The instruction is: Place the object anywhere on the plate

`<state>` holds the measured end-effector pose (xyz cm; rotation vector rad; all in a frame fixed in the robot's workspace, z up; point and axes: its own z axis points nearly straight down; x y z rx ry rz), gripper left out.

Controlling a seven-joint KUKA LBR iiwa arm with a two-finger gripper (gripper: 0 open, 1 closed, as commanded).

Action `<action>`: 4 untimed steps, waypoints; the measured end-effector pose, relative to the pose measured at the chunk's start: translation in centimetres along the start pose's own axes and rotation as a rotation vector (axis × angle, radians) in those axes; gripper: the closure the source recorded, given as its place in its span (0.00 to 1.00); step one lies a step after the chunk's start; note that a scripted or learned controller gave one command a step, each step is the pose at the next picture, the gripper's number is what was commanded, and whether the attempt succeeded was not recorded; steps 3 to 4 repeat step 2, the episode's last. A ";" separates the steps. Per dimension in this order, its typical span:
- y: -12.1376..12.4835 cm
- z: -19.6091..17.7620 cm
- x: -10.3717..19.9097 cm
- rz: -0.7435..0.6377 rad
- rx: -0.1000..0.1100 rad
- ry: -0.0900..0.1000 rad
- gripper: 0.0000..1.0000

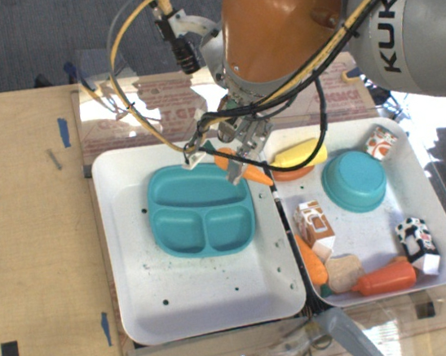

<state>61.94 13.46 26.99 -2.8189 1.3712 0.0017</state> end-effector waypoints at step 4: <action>-0.3 -1.3 -0.1 0.000 0.012 0.001 1.00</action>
